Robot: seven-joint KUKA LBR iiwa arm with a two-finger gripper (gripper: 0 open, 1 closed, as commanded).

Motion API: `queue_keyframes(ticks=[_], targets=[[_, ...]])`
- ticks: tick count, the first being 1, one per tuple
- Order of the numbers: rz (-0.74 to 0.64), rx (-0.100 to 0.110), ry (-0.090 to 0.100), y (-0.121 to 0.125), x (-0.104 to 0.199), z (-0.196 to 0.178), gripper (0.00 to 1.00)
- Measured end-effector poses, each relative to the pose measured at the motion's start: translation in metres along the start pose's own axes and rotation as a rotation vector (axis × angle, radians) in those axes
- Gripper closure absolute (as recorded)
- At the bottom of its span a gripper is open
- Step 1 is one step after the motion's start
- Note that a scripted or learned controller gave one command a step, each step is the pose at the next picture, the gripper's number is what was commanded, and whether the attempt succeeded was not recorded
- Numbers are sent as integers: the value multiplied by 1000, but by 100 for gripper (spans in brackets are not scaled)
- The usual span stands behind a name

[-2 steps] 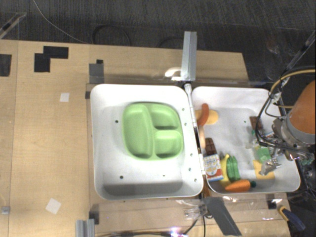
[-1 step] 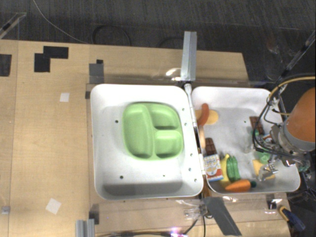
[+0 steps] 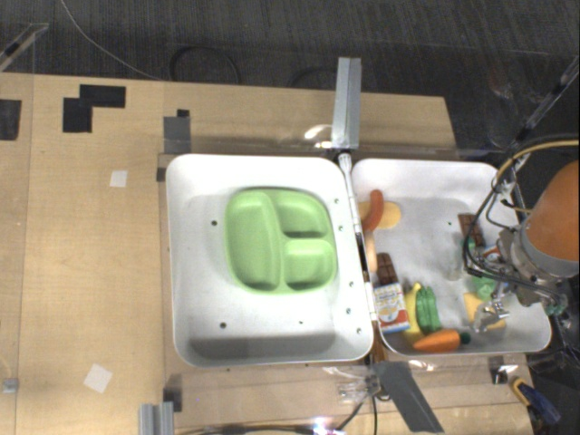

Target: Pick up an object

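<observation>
My gripper point(image 3: 494, 315) hangs low over the front right corner of the right bin point(image 3: 426, 179), below the arm's orange band point(image 3: 555, 220). A yellow wedge point(image 3: 472, 304) and a small green piece point(image 3: 485, 287) lie right beside it, partly hidden by the wrist and cables. Further left in that bin lie an orange carrot point(image 3: 437, 341), a green vegetable point(image 3: 428, 309), a yellow piece point(image 3: 412, 301), a small carton point(image 3: 391, 304), a brown chocolate bar point(image 3: 385, 268) and a red sausage point(image 3: 372, 208). A brown item point(image 3: 468, 229) sits by the right wall.
The left bin point(image 3: 195, 243) holds a green divided plate point(image 3: 278, 239). A metal post point(image 3: 347, 102) stands behind the wall between the bins. Black cables point(image 3: 494, 211) loop off the wrist above the right bin.
</observation>
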State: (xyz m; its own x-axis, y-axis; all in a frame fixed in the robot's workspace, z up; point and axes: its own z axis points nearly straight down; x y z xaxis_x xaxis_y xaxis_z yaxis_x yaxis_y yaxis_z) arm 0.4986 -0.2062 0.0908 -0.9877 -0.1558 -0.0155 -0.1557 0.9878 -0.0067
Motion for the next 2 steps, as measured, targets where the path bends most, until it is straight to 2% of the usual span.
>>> queue_keyframes(ticks=[1, 2], targets=[[167, 3, -1, 15, -3, 0, 0], [161, 0, -2, 1, 6, 0, 0]])
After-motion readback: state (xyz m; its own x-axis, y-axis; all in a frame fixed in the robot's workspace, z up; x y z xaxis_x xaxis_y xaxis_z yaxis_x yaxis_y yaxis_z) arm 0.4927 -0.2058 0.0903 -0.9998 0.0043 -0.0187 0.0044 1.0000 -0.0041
